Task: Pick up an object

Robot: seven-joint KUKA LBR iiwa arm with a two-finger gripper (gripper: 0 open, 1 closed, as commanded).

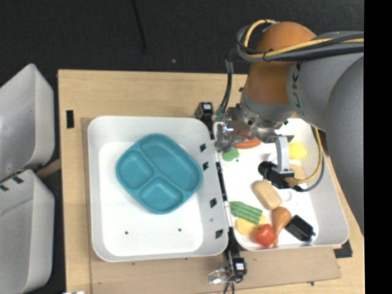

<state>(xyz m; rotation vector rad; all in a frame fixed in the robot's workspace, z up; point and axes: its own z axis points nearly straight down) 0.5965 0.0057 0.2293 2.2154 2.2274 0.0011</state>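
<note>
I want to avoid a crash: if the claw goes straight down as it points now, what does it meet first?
Probably the small green piece just under the claw, at the right bin's left wall, with the orange-red piece beside it. Depth is unclear from above.

Even, bright overhead light washes the left bin (104, 225) nearly flat white; shadows are soft and faint. The far floor stays dark. Overall slightly soft, low-resolution.

Just one fixed cam here, sitting above the worktop (135, 81) and looking down at a slant (fairly close in), taking in both white bins (98, 225) with the arm (331, 72) coming in from the right.
</note>
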